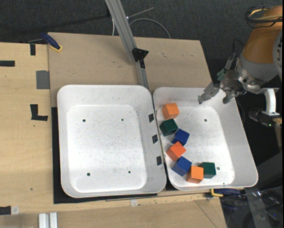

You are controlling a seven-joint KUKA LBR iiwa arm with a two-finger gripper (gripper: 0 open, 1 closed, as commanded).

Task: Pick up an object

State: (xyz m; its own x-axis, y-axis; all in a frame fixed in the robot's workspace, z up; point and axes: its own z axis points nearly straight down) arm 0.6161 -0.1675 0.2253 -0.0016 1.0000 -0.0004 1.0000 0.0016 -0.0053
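Several small cubes lie in the right bin (pixel 227 141), strung along its left and front sides. From back to front they are an orange cube (pixel 170 110), a dark green cube (pixel 168 126), a blue cube (pixel 181 137), an orange cube (pixel 176 150), a blue cube (pixel 182 166), an orange cube (pixel 195 173) and a green cube (pixel 208 169). My gripper (pixel 214 99) hangs over the bin's far right corner, open, with nothing between its fingers. It is well to the right of the nearest orange cube.
The left bin (pixel 66 127) sits beside the right one, their rims touching. A slanted metal rail (pixel 127 32) runs from the top down to the gap between the bins. Dark tape marks dot the wooden bench at the left.
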